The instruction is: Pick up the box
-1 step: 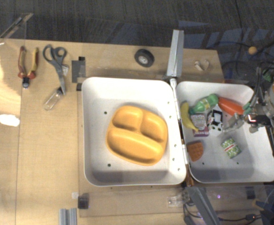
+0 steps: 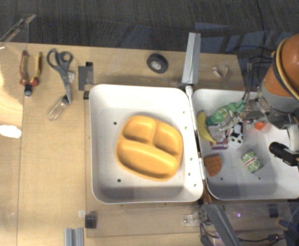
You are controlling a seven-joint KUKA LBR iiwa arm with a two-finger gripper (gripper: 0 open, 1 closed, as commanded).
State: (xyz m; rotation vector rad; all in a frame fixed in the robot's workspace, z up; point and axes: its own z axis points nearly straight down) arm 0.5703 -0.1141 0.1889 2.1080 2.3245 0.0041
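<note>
The claw [image 2: 252, 106] hangs over the far part of the right bin [image 2: 287, 191], at the end of a grey arm with an orange band [image 2: 293, 68] that reaches in from the right; whether it is spread or pressed together cannot be told, as cables and wrist parts hide it. Just beneath and left of it lies a clutter: a green toy [image 2: 223, 113], a yellow banana [image 2: 205, 127], a black-and-white figure [image 2: 236, 135]. The likely target, a small green-and-white box [image 2: 252, 161], lies apart from the heap, nearer the front, with bare floor around it for a clean approach. The left bin [image 2: 103, 183] holds a big yellow moulded form [image 2: 149, 147]. Scissors [image 2: 62, 68] and pliers [image 2: 29, 70] lie on the bench [image 2: 37, 188].
</note>
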